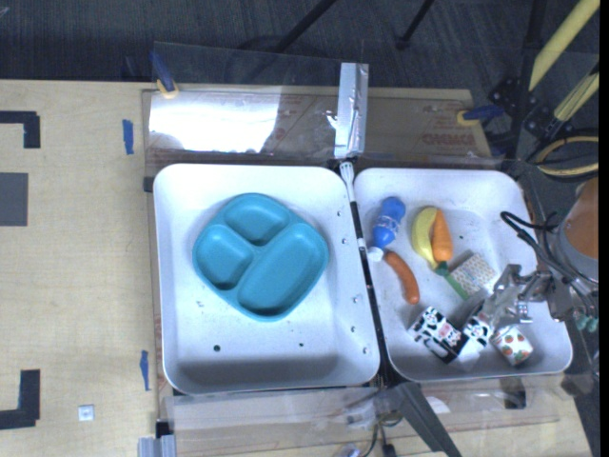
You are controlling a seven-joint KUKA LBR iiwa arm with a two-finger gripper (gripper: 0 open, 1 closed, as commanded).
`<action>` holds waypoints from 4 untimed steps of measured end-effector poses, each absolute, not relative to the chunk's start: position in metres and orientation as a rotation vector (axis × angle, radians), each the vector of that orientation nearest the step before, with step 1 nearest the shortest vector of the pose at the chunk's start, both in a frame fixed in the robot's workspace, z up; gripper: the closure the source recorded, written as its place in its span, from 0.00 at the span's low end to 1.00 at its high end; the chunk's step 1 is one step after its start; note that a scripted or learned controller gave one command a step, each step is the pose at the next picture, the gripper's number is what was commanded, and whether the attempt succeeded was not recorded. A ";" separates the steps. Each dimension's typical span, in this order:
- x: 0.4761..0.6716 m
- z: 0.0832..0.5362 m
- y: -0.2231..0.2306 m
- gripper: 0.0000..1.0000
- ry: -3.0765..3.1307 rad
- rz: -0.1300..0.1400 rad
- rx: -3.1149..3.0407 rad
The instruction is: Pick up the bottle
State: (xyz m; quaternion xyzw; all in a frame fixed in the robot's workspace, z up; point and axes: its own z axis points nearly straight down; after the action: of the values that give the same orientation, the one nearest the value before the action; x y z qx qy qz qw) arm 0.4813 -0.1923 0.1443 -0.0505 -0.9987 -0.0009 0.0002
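Wooden benchtop is carrying two white bins side by side. The left bin (181, 350) is holding a blue plate (259, 255) with compartments. The right bin (495, 184) is holding the clutter: the bottle (386, 223) is lying at about ten o'clock in that bin, close to the dividing wall, blue body above and white cap end pointing down toward six. A banana (424, 230) is lying just beside it at three o'clock, with a carrot (442, 241) touching the banana's far side. A sausage (403, 276) is lying just below the bottle.

The gripper (504, 298) is hanging low over the bin at about four o'clock, well apart from the bottle, above a cow-print toy (440, 332). How wide it is standing is too blurred to tell, and nothing is showing in its grasp.

The bottle is looking small, light, stiff plastic, probably smooth and liable to roll. Taking it across the blue body, fingers closing from nine and three, seems best, though the wall and banana are leaving little room on either side.
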 end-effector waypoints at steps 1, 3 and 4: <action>0.487 0.118 -0.204 1.00 -3.135 -0.001 0.335; 0.552 0.112 -0.205 1.00 -2.980 0.046 1.069; 0.576 0.116 -0.211 1.00 -2.909 0.019 1.220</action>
State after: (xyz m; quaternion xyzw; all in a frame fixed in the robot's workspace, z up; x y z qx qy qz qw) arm 0.5762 -0.2113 0.1156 0.3867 -0.9222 0.0059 -0.0066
